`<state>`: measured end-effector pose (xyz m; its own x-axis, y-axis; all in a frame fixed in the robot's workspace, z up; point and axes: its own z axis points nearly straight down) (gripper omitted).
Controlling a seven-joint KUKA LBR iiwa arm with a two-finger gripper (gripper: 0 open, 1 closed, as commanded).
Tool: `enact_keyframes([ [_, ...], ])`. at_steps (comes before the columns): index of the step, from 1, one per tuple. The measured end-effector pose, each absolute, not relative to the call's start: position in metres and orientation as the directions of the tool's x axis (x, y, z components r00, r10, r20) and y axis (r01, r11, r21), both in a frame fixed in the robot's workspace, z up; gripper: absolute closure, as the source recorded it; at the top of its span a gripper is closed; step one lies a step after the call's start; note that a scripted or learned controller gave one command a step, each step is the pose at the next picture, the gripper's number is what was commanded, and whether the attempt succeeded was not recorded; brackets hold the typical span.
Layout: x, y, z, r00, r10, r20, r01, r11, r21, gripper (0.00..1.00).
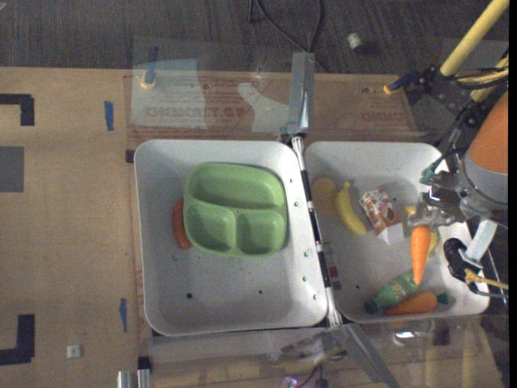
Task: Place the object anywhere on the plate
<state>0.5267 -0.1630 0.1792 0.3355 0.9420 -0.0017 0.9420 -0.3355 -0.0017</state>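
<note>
A green three-compartment plate [234, 170] lies in the upper middle of the left bin [234, 297]. My gripper [426, 221] hangs over the right side of the right bin [355, 156], well to the right of the plate. An orange toy carrot [419, 255] hangs from it with its wide end pinched between the fingers and its tip pointing toward the bin's front. A small yellow piece peeks out behind the carrot's top.
An orange item [179, 225] lies against the plate's left edge. The right bin holds a yellow round piece [324, 194], a banana [350, 210], a snack packet [380, 208], a green item [392, 291] and a second carrot [416, 303] at the front.
</note>
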Motion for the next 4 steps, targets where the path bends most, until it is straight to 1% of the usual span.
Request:
enact_keyframes([
  [1, 0.591, -0.095, 0.216, 0.283, 0.959, 0.0, 0.959, -0.283, 0.0, 1.0],
  [2, 0.633, -0.018, 0.184, 0.217, 0.976, 0.0, 0.976, -0.217, 0.0, 1.0],
  [3, 0.654, 0.063, 0.185, 0.344, 0.939, -0.001, 0.939, -0.344, 0.0, 1.0],
  [4, 0.654, 0.064, 0.185, 0.343, 0.939, -0.001, 0.939, -0.343, 0.0, 0.0],
])
